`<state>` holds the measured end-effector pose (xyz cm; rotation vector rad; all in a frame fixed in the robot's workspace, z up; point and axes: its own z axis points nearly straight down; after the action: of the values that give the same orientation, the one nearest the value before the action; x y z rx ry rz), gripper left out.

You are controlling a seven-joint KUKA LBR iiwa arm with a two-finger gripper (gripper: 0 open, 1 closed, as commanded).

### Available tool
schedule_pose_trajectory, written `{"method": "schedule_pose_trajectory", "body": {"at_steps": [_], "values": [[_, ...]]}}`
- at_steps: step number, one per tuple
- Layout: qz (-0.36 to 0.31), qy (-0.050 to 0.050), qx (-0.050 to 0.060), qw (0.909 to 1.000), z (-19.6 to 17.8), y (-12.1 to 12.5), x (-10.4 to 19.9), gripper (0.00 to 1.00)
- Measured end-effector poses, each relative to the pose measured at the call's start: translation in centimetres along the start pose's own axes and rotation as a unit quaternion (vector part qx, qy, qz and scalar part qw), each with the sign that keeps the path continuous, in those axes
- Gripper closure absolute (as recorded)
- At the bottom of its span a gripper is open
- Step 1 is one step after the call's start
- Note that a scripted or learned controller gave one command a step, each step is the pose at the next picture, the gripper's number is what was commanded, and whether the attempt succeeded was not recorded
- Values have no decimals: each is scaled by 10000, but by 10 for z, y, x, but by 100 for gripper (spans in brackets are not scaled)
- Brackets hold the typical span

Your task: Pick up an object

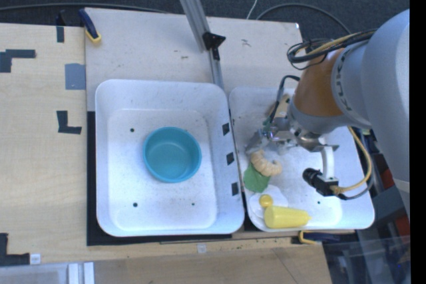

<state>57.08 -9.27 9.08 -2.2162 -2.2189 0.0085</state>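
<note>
A blue bowl sits in the left bin. In the right bin lie a cream ridged piece, a green piece just below it, and a yellow bottle-like object on a white disc near the front edge. My gripper hangs low in the right bin, just above and left of the cream piece. The wrist hides much of the fingers, and nothing can be seen between them.
The big grey arm with its orange band covers the right bin's back and right side. A black cable connector dangles over the bin. A metal pole slants down to the bins' shared wall.
</note>
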Motion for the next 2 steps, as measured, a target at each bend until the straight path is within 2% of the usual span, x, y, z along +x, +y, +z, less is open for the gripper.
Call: {"method": "schedule_pose_trajectory", "body": {"at_steps": [1,2], "values": [[-7,5,-18,10000,-13,1,1,100],[3,-2,-50,10000,-57,1,-5,100]]}}
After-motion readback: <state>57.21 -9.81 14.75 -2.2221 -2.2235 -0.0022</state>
